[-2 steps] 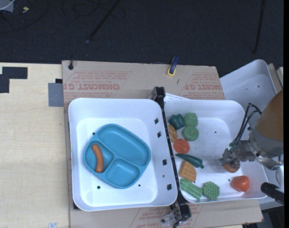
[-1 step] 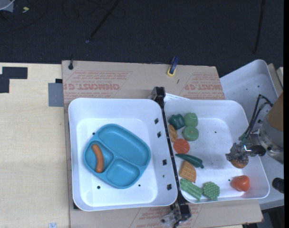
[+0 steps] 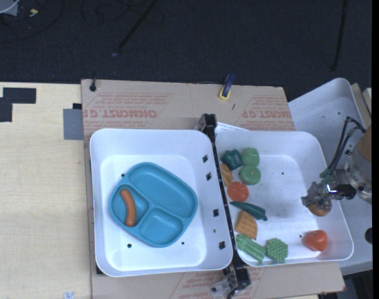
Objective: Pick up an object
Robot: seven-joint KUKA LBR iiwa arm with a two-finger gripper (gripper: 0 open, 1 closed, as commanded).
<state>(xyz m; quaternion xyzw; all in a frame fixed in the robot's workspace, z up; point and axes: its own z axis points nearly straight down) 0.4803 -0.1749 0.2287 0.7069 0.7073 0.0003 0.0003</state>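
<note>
The right bin (image 3: 283, 143) holds several toy foods. Along its left side lie a teal piece (image 3: 231, 159), two green round pieces (image 3: 250, 166), a red tomato (image 3: 237, 191), a dark green pepper (image 3: 250, 210) and an orange wedge (image 3: 245, 225). Near the front are a light green piece (image 3: 250, 249), a dotted green piece (image 3: 277, 249) and a red piece (image 3: 315, 240). My gripper (image 3: 316, 199) is low over the bin's right side, directly above an orange-brown piece (image 3: 321, 208) and partly covering it.
The left bin (image 3: 108, 254) carries a blue divided plate (image 3: 155, 203) with an orange sausage (image 3: 128, 207) in one compartment. A black divider (image 3: 217, 185) runs between the bins. A blue and yellow clamp (image 3: 226, 86) sits on the cardboard behind.
</note>
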